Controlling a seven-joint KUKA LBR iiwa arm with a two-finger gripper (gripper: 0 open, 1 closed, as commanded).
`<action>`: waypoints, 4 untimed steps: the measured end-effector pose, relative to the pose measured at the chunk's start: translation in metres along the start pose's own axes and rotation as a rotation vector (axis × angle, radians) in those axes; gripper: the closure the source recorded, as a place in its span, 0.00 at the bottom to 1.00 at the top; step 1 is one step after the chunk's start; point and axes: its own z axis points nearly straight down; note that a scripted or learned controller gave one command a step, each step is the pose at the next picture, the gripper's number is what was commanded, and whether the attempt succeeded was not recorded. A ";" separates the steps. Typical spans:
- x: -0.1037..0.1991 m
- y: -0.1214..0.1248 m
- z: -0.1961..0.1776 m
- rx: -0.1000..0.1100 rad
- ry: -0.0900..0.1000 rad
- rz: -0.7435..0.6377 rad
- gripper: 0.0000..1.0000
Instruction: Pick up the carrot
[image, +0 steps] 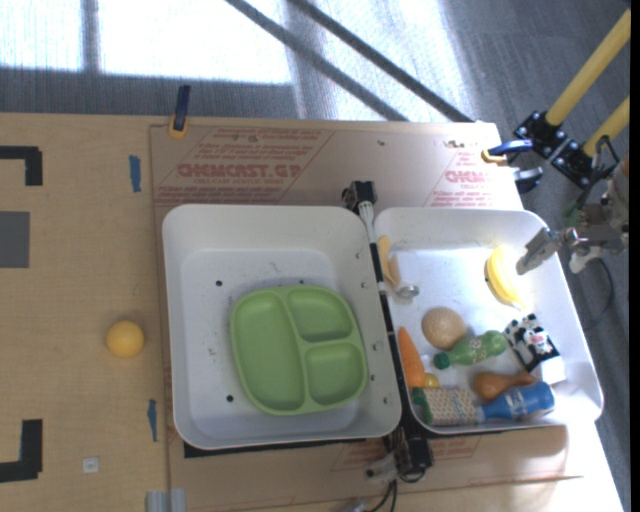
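Observation:
The carrot (410, 358) is orange and lies lengthwise along the left wall of the right bin (455, 232), its tip pointing toward the front. My gripper (540, 250) hangs over the right bin's far right side, just beside a yellow banana (499, 277). It is well away from the carrot, up and to the right of it. Nothing shows in its grasp.
Near the carrot in the right bin lie a tan roll (443, 325), a green bottle (472, 349), a blue bottle (515, 402), a brown drumstick (493, 383) and a cow toy (530, 340). The left bin (200, 260) holds a green divided plate (297, 348). An orange ball (125, 338) sits on the bench.

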 end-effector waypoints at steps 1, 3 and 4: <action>0.001 0.058 0.127 -0.022 0.019 0.012 0.00; 0.000 0.008 0.118 -0.019 0.005 -0.139 1.00; -0.003 0.038 0.129 0.009 0.002 -0.558 1.00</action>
